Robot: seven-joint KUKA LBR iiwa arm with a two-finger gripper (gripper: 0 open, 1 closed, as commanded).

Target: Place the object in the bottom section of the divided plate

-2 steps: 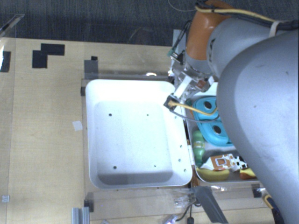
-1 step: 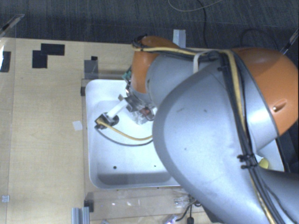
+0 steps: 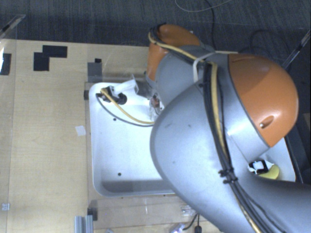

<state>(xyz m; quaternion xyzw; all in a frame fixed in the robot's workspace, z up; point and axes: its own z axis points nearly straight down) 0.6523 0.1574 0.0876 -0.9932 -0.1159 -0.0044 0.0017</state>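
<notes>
My grey arm (image 3: 204,144) with its orange bands reaches in from the right and hides most of the right bin. Its gripper (image 3: 154,104) hangs low at the far right corner of the left white bin (image 3: 104,178), close to the bin's back wall. What sits between its tips is hidden by the wrist. A small yellow thing (image 3: 270,172) with a black and white piece (image 3: 259,166) beside it peeks out from under the arm at the lower right.
The pale wooden bench (image 3: 43,144) stretches left of the bin, with black marks (image 3: 48,56) near its far edge. Metal brackets (image 3: 95,71) stand at the bin's corners. A thin cable (image 3: 204,4) lies on the dark floor behind.
</notes>
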